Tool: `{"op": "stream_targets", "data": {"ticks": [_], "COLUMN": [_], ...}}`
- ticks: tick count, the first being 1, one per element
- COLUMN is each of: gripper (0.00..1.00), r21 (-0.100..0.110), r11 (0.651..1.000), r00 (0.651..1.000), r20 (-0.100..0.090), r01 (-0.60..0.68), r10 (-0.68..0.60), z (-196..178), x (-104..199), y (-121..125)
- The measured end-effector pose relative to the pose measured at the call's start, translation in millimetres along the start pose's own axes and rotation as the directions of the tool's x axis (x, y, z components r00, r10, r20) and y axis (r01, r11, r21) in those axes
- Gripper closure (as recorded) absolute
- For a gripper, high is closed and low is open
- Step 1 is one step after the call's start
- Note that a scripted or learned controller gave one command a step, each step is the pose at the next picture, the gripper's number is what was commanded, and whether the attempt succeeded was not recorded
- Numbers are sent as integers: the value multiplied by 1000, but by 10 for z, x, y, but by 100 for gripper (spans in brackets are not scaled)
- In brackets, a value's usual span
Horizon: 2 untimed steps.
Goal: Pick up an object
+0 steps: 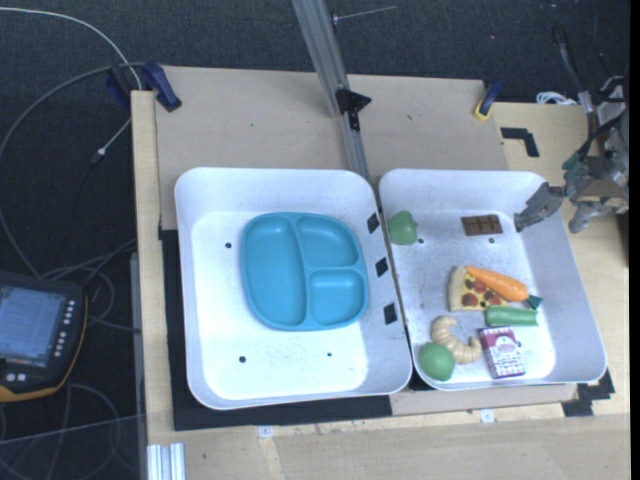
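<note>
Camera view showed my gripper [556, 213] hanging over the far right rim of the right white bin [590, 308], with both fingers spread apart and nothing between them. Just beside my left fingertip lay a small brown chocolate-bar piece [482, 226]. Farther off, below it, sat the orange plastic carrot [497, 283] on the toy pizza slice [470, 290], then a green pepper-shaped toy [511, 316] and a red carton [502, 353]. I judged this to be the approach step: no object chosen yet. Next I needed to move inward over the chocolate, descend, then close.
</note>
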<state>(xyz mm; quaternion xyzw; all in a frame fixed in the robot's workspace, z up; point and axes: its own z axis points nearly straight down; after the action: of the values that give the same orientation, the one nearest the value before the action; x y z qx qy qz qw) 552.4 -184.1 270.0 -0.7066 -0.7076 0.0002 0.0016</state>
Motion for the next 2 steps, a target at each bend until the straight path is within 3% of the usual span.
{"op": "stream_targets", "data": {"ticks": [1,2], "gripper": [0,0], "r21": [0,3], "r11": [1000,1000], "r00": [1000,1000], "r20": [0,0], "r01": [0,-1], "r10": [0,1], "z": [0,448], "x": [0,-43], "y": [0,49]}}
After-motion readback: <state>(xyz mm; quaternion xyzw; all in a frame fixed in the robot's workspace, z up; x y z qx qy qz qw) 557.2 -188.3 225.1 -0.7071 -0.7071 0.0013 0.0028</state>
